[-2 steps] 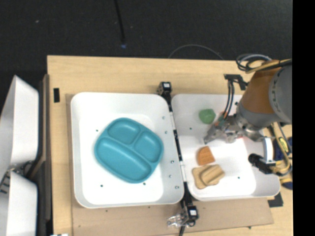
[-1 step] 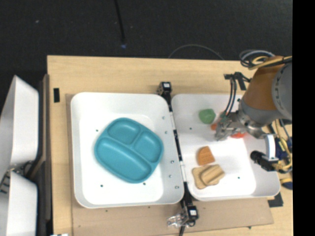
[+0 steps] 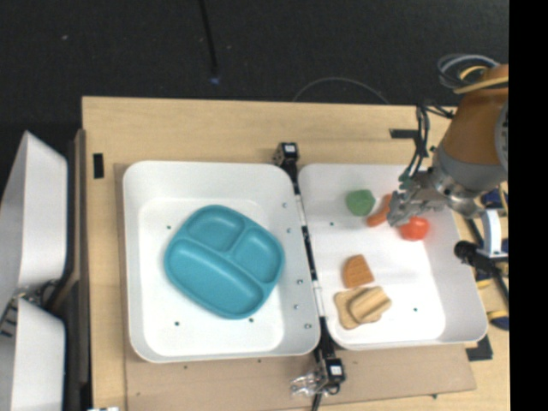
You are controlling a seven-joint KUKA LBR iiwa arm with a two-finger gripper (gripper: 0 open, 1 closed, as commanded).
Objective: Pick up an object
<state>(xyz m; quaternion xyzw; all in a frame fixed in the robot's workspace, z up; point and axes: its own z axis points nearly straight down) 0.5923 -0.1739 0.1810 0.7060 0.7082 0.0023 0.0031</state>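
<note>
White bins sit side by side on a wooden bench (image 3: 214, 127). Left bin (image 3: 141, 229) holds a teal plate (image 3: 224, 260) with three compartments, lying flat near the bin's middle.

Right bin (image 3: 445, 306) holds five small items:
- green piece (image 3: 360, 201), upper part of the bin, near its left half;
- orange piece (image 3: 378, 218), elongated, just below and right of the green piece;
- red piece (image 3: 414, 229), rounded, just right of the orange piece;
- brown piece (image 3: 358, 271), mid-bin, apart from the upper three;
- tan pieces (image 3: 362, 305), overlapping, touching or nearly touching the brown piece from below.

Arm (image 3: 475, 144) enters from the right, orange band above the wrist. Gripper (image 3: 404, 205) is down in the upper part of the right bin, between the orange piece and the red piece, close over both. Contact with either cannot be judged at this slant. State of the gripper: cannot tell, tip too small and dark to resolve. No item is seen held.

Black clips mark the seam between the bins at top (image 3: 287, 153) and bottom (image 3: 328, 371).
</note>
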